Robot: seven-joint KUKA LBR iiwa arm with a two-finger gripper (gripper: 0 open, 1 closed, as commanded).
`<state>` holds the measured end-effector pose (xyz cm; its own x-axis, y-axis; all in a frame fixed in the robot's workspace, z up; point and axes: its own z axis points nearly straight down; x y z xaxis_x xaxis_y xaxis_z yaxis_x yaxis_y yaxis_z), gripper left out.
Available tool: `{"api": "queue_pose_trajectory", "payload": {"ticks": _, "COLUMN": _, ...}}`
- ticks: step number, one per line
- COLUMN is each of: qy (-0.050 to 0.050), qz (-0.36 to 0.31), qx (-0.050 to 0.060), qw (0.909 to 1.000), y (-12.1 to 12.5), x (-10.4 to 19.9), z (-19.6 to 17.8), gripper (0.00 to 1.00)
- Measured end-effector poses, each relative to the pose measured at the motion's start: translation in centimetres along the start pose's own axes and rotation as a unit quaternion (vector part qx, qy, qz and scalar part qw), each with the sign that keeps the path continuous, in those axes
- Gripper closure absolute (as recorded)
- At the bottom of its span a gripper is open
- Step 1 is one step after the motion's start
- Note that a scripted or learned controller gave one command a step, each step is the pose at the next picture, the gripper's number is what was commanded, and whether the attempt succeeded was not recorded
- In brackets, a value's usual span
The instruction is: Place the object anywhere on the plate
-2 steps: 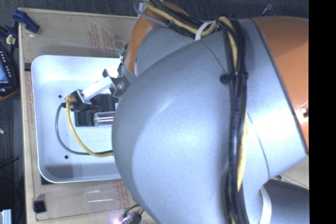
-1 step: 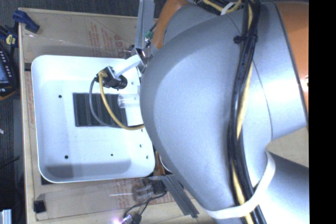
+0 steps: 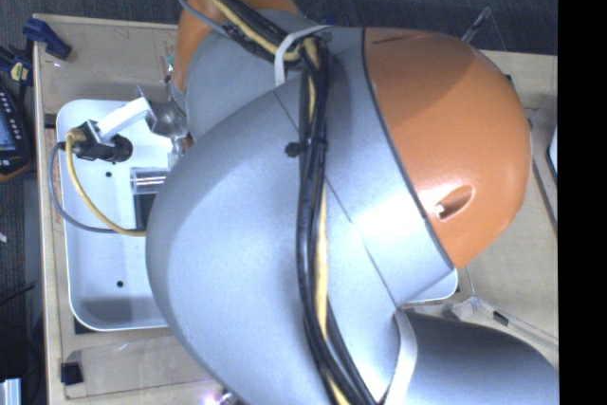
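Seemingly mid-task, with nothing yet settled.
Over the left bin hung the gripper, its opening and any load impossible to tell; to its right the grey arm covered most of the bench, hiding the object and plate, so placement probably remained to be done.

Big smooth grey arm from where I stand — glossy orange dome at the joint, black and yellow cables down its back (white tie cinching them).
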<state>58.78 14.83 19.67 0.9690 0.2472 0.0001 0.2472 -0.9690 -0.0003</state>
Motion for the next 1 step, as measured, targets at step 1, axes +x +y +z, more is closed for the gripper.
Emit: {"api": "queue_pose_trajectory", "payload": {"ticks": 1, "qy": 0.000, "qz": -0.098, "qx": 0.001, "qw": 0.9952, "y": 5.20, "x": -2.66, "z": -16.47, "gripper": 1.00}}
